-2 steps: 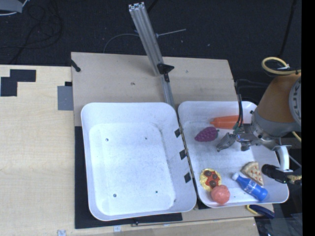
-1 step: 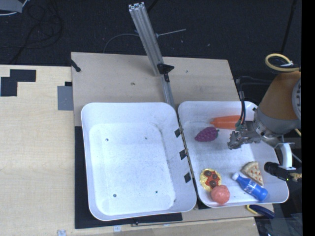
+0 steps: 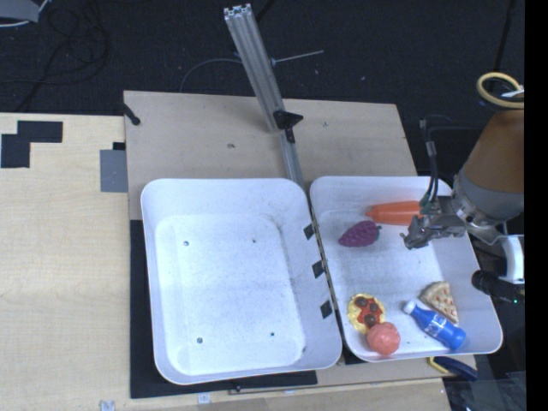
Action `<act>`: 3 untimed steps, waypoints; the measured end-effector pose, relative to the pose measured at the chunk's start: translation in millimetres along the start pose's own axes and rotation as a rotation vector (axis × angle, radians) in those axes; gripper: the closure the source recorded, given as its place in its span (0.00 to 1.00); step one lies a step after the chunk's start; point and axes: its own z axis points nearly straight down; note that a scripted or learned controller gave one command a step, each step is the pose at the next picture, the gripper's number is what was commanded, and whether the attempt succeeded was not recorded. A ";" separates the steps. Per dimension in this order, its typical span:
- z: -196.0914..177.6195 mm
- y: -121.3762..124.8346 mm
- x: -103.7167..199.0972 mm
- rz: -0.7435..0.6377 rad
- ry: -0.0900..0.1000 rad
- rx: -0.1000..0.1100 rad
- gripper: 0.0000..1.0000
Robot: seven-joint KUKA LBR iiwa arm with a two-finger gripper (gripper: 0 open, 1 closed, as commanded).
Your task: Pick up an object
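Your gripper (image 3: 416, 238) hangs over the right bin (image 3: 490, 336), toward its far right part; you cannot tell how the jaws stand. The orange carrot (image 3: 392, 213) lies just beyond the jaws on the far side, apparently touching or nearly so. The purple grape bunch (image 3: 359, 235) sits to their left, apart. Near edge, well clear: pizza slice (image 3: 441, 300), blue bottle (image 3: 437, 325), red ball (image 3: 384, 338), yellow-and-red toy (image 3: 365, 310). Left bin (image 3: 163, 229) beside it

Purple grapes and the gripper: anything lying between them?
Nothing: in the camera view, bare white bin floor separates the purple grapes from the gripper. The carrot lies just behind that stretch.
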 end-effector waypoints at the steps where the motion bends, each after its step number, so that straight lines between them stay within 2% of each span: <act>1: -59.9 -5.4 -3.6 0.001 0.000 -0.001 1.00; 2: -66.3 -5.4 -4.2 0.001 0.001 0.004 1.00; 3: -54.9 15.4 49.1 -0.004 0.002 0.005 1.00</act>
